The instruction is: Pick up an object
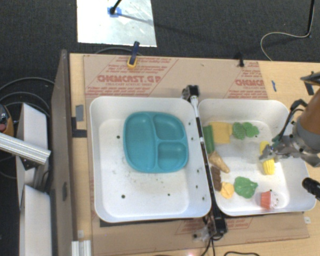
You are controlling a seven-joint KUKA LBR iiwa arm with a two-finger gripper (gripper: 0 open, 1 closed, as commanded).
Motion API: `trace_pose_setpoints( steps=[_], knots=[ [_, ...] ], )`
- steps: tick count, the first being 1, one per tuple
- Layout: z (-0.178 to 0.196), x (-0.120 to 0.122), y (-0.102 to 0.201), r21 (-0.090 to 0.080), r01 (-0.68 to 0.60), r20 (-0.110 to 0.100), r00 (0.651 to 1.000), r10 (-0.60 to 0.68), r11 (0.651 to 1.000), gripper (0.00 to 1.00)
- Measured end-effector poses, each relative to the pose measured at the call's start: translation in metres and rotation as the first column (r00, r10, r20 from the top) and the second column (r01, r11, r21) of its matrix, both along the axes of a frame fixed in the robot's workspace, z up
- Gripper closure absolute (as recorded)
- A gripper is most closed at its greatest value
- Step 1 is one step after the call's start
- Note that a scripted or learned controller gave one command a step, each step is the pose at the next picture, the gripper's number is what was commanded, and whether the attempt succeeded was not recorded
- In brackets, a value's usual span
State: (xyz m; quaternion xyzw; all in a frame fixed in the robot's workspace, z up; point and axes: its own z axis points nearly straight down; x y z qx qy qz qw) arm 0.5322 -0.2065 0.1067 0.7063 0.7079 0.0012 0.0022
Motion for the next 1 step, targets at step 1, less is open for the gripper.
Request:
trace_pose_setpoints(
  steps=[1],
  knots=[
    [0.0757, 0.0486, 0.0674, 0.002, -0.01, 0.007, 1.0, 0.01, 1.0, 1.0]
  ],
)
